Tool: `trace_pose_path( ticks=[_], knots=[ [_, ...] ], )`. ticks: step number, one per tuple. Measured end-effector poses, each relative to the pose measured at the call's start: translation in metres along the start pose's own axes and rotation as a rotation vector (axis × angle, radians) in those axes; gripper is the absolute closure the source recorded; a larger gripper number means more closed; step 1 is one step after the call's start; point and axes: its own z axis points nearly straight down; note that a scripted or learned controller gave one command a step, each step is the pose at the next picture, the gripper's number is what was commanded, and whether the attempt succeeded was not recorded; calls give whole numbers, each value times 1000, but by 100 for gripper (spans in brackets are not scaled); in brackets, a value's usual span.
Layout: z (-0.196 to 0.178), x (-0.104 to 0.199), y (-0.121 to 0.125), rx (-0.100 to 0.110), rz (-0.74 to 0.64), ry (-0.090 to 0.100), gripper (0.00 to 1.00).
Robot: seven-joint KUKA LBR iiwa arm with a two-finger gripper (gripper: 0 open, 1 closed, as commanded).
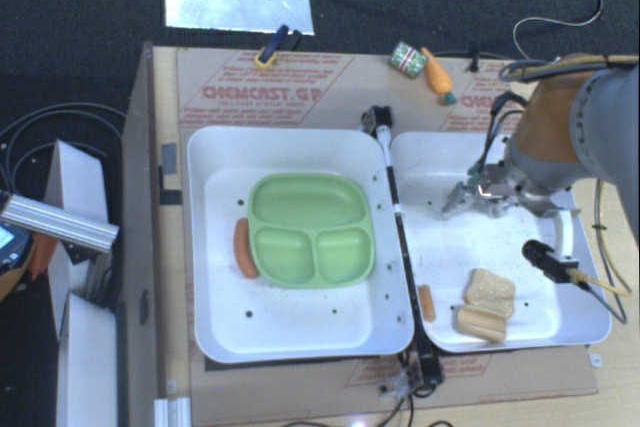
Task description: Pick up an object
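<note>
Tan biscuit (490,290), a squarish toy piece with a rough top, lies in the near right part of the right-hand bin (450,255), close to the front wall. Just in front of it and touching it, or nearly so, lies a tan roll (480,322), lengthwise along the front rim. To the left of both, against the wall beside the black strip (392,185) that joins the bins, sits a small orange piece (427,303), apart from the roll.

The gripper (462,200) is low over the middle of the same bin, further back than the biscuit and well apart from it, with its tip pointing to the view's left over bare white floor. I cannot tell whether it is open or closed at this angle, and nothing can be seen in its grasp. The grey arm (600,125), with its orange band (545,120), reaches in from the right across the bin's back corner.

In the left-hand bin (220,175) a green divided plate (310,205) lies flat in the middle, and a reddish sausage (242,248) lies just beside its left edge, on the bin floor.

Behind the bins, on the brown cardboard sheet (260,95), a green can (408,59) lies next to an orange carrot (438,75), and a yellow and black clip (272,50) rests at the sheet's back edge.
</note>
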Motion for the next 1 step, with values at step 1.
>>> trace_pose_path(
  ticks=[1],
  knots=[
    [-55, -23, 69, -6, -3, -2, 0]
  ],
)
